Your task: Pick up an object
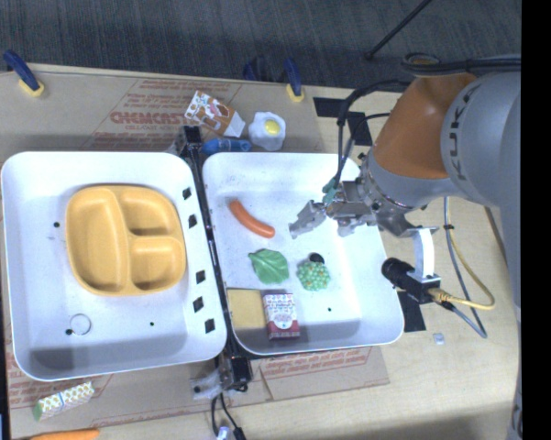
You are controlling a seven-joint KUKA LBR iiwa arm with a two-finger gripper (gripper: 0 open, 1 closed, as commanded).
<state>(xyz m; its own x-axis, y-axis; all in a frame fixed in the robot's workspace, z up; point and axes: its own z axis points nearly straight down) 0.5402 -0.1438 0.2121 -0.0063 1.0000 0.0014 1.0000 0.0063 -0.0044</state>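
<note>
Two fingers of my hand [323, 218] look spread, holding nothing; the sausage [251, 218] lies just to its left in the right bin [367, 324].

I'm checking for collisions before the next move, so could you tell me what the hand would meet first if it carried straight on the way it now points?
The hand points leftward, toward the orange sausage, so that is probably the first thing it would meet. Height is hard to judge from above, so it might pass over it.

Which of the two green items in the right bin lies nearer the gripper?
The bumpy green cluster, right of the flat leaf. It sits almost under the gripper; the leaf lies farther left, below the sausage.
</note>
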